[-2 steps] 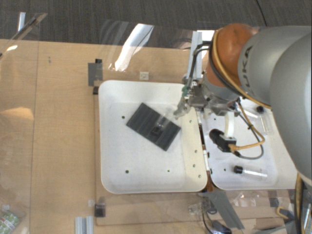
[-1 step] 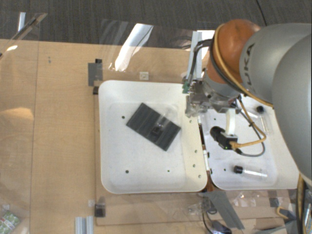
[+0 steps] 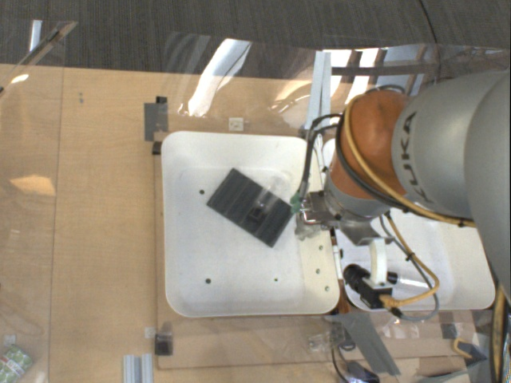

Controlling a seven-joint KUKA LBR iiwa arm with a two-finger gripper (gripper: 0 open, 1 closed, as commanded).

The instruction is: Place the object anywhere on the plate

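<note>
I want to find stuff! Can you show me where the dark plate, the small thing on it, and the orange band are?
Plate (image 3: 231,194): camera view, its bare upper-left part.
Small thing (image 3: 258,212): camera view, its middle.
Orange band (image 3: 375,126): camera view, the band's top side.

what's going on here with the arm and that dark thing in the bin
A grey KUKA arm with an orange band reaches in from the right, its wrist over the gap between two shallow white bins. In the left bin lies a dark, flat, square plate, tilted at an angle, with a small dark object on it. The arm's end sits at the left bin's right edge, beside the plate. Whether it grips anything cannot be told from here.
</note>
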